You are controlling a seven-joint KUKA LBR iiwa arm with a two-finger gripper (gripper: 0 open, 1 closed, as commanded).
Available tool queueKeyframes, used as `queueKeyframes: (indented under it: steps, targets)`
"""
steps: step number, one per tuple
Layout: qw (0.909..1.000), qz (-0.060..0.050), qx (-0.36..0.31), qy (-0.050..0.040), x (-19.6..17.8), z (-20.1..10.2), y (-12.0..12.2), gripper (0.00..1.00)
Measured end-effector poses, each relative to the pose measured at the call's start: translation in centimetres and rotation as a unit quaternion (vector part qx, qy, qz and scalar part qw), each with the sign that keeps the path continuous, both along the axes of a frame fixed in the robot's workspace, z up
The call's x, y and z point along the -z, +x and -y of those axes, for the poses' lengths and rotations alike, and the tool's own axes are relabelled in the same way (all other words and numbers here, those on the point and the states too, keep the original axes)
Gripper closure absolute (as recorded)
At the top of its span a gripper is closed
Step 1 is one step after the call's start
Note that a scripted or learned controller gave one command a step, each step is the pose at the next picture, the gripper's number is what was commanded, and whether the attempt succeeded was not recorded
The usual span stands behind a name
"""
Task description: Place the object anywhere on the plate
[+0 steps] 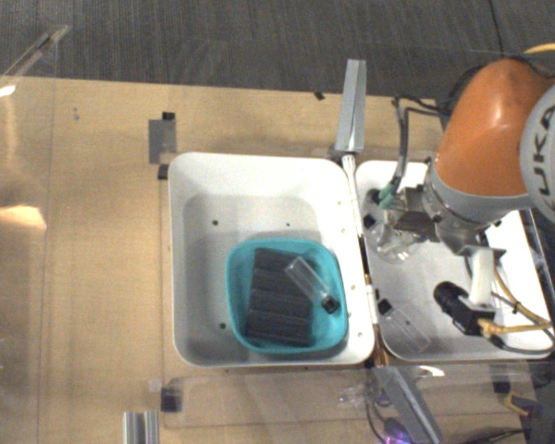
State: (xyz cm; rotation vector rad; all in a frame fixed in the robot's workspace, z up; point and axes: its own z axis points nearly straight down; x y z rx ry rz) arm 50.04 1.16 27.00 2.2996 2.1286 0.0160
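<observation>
The left bin holds a teal plate near its front right corner. On the plate lies a dark ridged block, and across the block's upper right corner rests a small clear object with a black end, tilted diagonally so the dark end points toward the plate's right rim. A metal divider bar stands at the far edge between the two bins. Over the right bin hangs the grey arm with its orange band; the gripper sits near the bin's upper left area, well apart from the plate. Whether it is spread or closed I cannot tell, and nothing is seen in its grasp.
</observation>
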Motion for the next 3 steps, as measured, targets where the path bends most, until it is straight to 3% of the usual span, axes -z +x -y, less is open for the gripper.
queueKeyframes:
  steps: [1, 2, 3]
  targets:
    - [0.9992, -0.005, -0.04, -0.0007, 6.5, 2.0, 0.5, 1.0]
    - [0.9992, -0.004, -0.04, -0.0007, 6.5, 2.0, 0.5, 0.0]
    - [0.9994, -0.005, -0.033, -0.0002, 8.3, -8.0, 1.1, 0.0]
